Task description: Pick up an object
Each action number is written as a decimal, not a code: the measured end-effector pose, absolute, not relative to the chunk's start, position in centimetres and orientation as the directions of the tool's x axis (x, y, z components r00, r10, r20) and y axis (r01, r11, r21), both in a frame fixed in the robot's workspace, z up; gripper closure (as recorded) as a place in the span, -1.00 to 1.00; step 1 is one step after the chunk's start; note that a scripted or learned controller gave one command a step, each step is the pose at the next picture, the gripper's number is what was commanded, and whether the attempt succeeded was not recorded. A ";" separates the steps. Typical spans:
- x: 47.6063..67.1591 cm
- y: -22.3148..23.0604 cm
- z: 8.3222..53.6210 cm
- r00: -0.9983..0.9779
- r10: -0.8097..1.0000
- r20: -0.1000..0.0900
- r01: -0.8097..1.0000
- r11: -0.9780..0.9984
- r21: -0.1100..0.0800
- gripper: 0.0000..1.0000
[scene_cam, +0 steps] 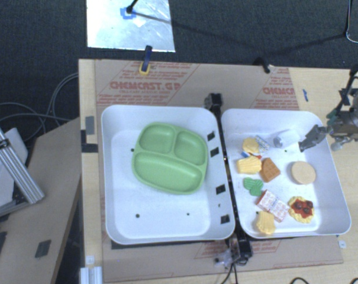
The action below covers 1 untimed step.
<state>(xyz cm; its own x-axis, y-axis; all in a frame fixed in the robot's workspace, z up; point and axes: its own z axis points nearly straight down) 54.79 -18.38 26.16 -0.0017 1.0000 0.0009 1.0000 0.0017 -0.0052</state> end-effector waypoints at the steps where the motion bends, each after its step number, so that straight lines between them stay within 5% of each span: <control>1: 54.9 -18.4 26.5 -0.003 1.000 -0.001 1.000 0.003 0.002 -1.00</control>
